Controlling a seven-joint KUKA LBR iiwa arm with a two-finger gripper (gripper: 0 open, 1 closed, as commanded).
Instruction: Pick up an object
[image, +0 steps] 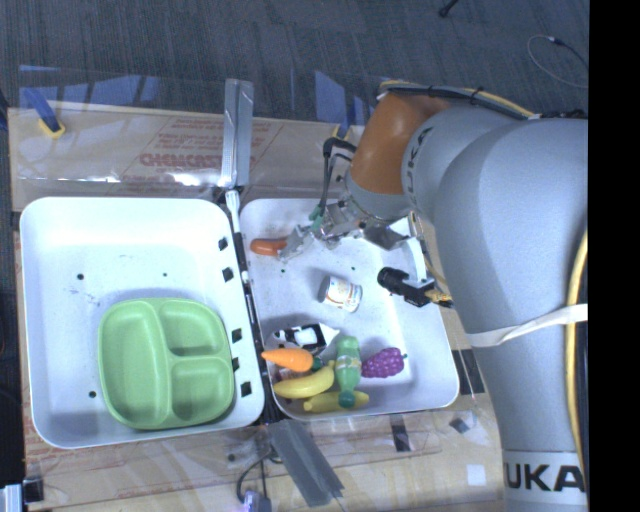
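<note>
the metal two-finger gripper (305, 237) hangs low at the far side of the right white bin (432, 385), just beside a small orange sausage-shaped toy (265, 246). whether it is released or clenched i cannot tell. it should descend straight and centred, because this smooth round plastic probably slips. a glossy white cup (341, 292) lies near.

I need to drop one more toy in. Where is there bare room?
Left bin: bare floor behind and left of the green tray. Right bin: crowded at the front with banana, carrot and grapes.
</note>
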